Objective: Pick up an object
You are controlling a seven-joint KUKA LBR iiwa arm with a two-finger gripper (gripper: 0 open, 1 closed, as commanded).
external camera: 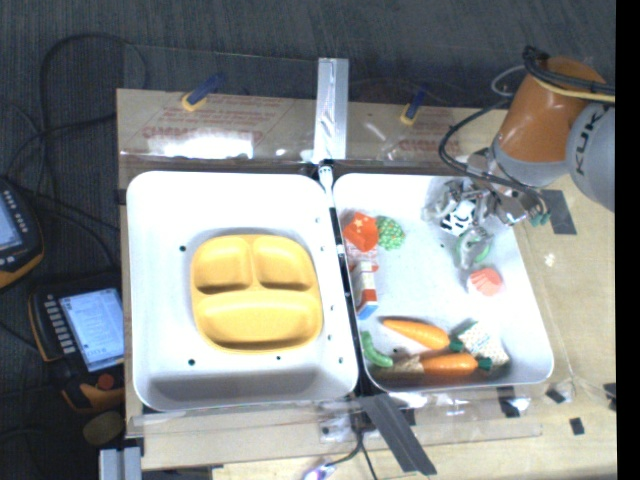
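A small pink-red toy [486,280] lies in the right bin [530,318] — just below the gripper [470,218], whose finger state I cannot tell. Two carrots [430,348] lie near the front wall; a yellow divided tray [256,290] fills the left bin [160,218].

I'm looking at a robotics lab, not a home or shop. The pale wooden table [580,298] carries two shallow white plastic bins [160,268] clamped side by side with a metal bracket [332,108] between them, all standing on dark grey carpet [200,18]. Black cables [60,118] trail across the floor on the left toward a handheld control pendant with a lit screen [85,328]. The grey industrial arm with its orange band [545,118] reaches in from the right, trailing its own wiring.
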